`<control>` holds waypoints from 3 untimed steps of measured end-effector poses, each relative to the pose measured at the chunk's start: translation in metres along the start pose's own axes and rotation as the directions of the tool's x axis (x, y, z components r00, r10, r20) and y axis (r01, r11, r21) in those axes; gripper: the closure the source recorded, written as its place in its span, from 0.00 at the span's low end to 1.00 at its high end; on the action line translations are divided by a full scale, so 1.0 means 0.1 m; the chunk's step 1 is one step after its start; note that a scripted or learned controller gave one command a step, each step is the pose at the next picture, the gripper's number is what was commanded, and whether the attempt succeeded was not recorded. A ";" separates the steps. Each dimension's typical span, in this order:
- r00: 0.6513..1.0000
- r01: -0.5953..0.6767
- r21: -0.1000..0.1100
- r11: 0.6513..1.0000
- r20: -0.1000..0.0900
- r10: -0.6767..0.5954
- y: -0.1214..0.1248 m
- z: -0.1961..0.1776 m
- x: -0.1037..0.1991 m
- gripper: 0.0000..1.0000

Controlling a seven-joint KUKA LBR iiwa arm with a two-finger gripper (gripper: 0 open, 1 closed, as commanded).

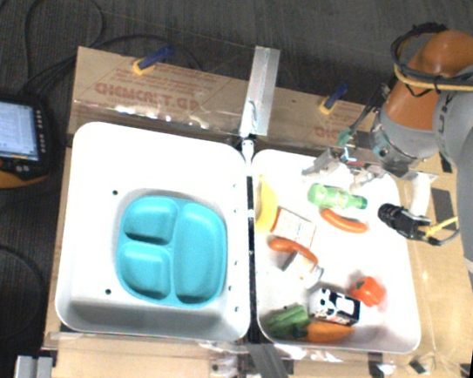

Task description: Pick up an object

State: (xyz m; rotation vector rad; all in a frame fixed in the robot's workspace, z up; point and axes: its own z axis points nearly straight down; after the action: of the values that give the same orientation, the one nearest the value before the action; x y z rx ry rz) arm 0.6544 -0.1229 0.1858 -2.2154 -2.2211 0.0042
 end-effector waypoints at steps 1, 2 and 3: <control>0.997 -0.073 -0.010 0.997 0.004 0.073 0.01 0.98 -0.60 0.00; 0.997 -0.074 0.002 0.997 0.004 0.074 -0.01 0.89 -0.61 1.00; 0.996 0.092 -0.017 0.996 0.007 -0.092 -0.60 0.95 -0.91 1.00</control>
State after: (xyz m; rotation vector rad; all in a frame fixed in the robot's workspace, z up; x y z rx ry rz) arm 0.5942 -0.2135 0.0910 -2.1223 -2.3329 -0.0092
